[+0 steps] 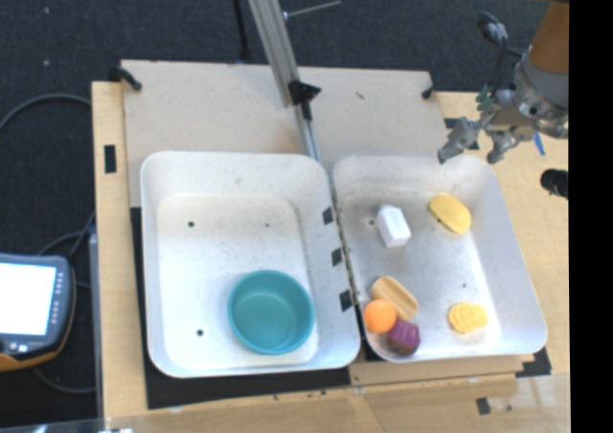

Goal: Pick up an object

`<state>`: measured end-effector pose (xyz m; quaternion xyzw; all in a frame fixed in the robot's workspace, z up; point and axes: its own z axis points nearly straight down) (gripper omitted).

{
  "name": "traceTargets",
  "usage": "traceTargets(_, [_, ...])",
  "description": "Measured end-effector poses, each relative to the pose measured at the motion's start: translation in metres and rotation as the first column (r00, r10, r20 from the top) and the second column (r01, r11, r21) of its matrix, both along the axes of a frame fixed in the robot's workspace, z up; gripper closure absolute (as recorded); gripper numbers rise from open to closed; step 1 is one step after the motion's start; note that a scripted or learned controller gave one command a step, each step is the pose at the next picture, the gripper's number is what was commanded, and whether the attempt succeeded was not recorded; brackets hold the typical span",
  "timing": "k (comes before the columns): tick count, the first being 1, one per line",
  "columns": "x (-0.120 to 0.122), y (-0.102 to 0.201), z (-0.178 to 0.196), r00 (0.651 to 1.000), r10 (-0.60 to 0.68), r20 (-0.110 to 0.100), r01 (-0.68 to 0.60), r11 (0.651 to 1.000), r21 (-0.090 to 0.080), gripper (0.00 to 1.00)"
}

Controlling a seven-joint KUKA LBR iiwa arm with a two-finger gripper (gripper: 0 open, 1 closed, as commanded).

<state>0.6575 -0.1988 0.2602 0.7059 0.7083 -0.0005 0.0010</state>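
While the gripper (pixel 477 142) hangs spread and empty at the upper right of the frame, the small white block (pixel 393 225), lying right of centre in the right bin (pixel 512 239), looks light, stiff and easiest pinched across its narrow sides.

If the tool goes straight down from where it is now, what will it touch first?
Probably the far right rim of the right bin, since the tool hangs above that corner. The yellow object lies nearer the camera, apart. Depth is unclear.
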Motion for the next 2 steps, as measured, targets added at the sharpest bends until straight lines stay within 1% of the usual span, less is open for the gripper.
traceTargets(1, [0.000,0.000,0.000,1.000,0.000,-0.001,0.000,1.000,-0.001,0.00])
traceTargets(2, [-0.005,-0.003,-0.043,1.000,-0.003,-0.004,0.003,1.000,0.000,0.00])
